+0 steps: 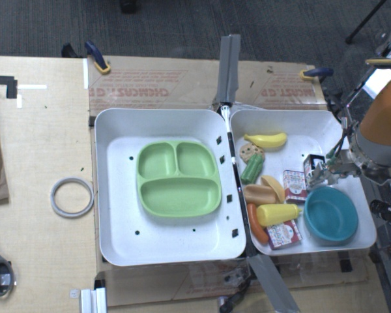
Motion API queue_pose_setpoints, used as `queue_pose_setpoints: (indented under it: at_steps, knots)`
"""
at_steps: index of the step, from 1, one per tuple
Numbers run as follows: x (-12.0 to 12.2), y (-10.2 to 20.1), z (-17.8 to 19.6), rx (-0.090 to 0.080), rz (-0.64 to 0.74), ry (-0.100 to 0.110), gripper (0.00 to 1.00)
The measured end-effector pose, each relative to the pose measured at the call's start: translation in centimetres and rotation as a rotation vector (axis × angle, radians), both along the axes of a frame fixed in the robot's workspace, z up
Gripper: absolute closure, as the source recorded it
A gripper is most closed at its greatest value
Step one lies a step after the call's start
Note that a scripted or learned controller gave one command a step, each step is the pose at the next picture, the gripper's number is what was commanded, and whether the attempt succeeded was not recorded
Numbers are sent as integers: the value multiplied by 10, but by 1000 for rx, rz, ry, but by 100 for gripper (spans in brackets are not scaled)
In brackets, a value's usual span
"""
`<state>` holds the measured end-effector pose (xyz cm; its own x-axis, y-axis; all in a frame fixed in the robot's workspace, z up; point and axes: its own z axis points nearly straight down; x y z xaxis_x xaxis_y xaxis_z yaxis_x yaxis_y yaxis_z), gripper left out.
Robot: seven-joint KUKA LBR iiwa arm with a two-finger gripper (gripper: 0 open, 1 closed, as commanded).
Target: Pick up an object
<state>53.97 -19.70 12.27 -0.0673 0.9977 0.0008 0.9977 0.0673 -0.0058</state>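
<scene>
Red snack packet (285, 234) just left of teal bowl (330, 215): light, crinkly, pinch edge. Gripper (317, 169) above bowl rim; cannot tell jaws' state.

A dark grey carpeted floor (182, 12) runs across the top of the view, with a black caster or foot (128, 4) resting on it. Below lies a pale wooden bench (39, 142), partly covered by a sheet of brown cardboard (156, 87) printed with reversed red lettering. Blue-and-yellow clamps (98, 56) pin the cardboard at its far corners. A grey metal post (229, 67) stands at the far edge. The light is even and soft.
</scene>
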Motion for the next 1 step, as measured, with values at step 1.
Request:
queue_pose_setpoints:
  at_steps: [1]
  knots:
    - [49, 91, 131, 0, 154, -2, 100]
